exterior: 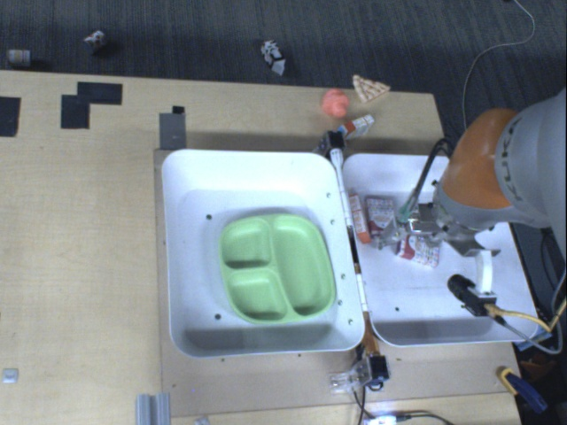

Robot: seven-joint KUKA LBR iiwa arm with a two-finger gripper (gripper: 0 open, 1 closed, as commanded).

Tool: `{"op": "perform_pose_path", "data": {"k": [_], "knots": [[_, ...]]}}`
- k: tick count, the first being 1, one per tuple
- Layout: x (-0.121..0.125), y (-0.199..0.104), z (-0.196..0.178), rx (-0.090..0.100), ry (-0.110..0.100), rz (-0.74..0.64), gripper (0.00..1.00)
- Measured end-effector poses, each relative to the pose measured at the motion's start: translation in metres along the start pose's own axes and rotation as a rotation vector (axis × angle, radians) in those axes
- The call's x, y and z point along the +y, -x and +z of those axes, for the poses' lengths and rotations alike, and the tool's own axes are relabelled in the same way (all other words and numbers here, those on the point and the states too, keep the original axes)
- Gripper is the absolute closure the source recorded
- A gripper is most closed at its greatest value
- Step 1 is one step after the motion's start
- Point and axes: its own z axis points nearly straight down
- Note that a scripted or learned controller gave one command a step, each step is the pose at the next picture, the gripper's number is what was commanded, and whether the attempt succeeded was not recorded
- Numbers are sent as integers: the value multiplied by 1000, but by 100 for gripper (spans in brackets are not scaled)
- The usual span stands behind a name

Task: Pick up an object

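Spanning the wooden surface (80,264), two white bins sit side by side; the left bin (257,171) holds a green tray (276,266); the right bin (425,326) holds small packets (379,212) beside the arm's pincer (409,234); its grip I cannot tell.

The grey arm (532,162) reaches in from the right, its orange band (474,171) above the wrist, with the gripper (409,230) pointed down and leftward.

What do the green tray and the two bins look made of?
Green tray: probably moulded plastic, matte with a soft sheen, rounded compartment edges. Left bin and right bin: likely thin formed plastic, smooth white, rounded corners; painted metal can't be ruled out.
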Motion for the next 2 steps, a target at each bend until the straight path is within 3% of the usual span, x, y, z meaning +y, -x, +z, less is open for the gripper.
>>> {"op": "perform_pose_path", "data": {"k": [1, 2], "knots": [[3, -1, -13, 2, 7, -2, 100], [-62, -25, -127, 8, -17, -2, 100]]}}
